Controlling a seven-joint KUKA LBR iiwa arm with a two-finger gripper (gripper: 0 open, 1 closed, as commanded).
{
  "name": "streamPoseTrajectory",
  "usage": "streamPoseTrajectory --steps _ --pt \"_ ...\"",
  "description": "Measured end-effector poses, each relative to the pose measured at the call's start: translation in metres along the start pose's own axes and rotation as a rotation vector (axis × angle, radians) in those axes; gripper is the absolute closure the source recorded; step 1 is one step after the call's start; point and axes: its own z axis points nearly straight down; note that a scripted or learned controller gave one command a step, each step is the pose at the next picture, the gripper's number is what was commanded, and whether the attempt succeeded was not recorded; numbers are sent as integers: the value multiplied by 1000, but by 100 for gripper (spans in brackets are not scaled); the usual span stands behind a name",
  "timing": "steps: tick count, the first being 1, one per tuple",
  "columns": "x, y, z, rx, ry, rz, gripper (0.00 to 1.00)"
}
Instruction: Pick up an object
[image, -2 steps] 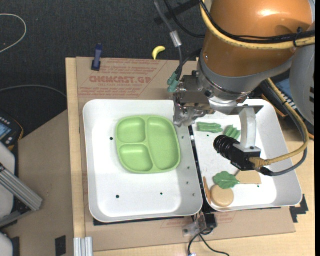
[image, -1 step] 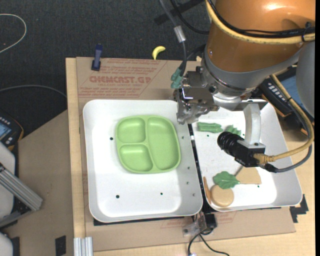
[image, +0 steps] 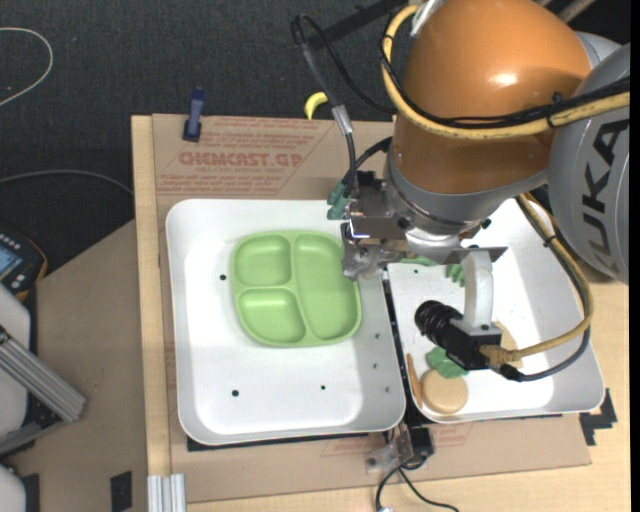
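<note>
A pale green divided plastic plate (image: 297, 288) lies in the left white shallow bin (image: 200, 300), just left of the gripper (image: 420, 255), whose fingers are hidden, so I cannot tell their state. Below them in the right white bin (image: 560, 330) sit a round tan wooden piece (image: 443, 393) and a small green object (image: 446, 364), partly covered by a black camera mount (image: 450, 335).

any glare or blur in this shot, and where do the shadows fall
Camera view: a bright highlight glares off the arm's orange band; the green divided plate in the left bin is sharp and evenly lit, with soft shadow along its lower right edge; the arm throws shade over the top of the right bin; the wooden spoon there is slightly soft but readable.
</note>
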Motion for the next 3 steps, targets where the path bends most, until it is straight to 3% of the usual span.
streamPoseTrajectory --steps 1,2,3 --pt "-30 0 -173 -29 8 1 100" --pt "-64 0 -95 -1 0 4 100" --pt "-26 0 -58 -3 1 -4 100"
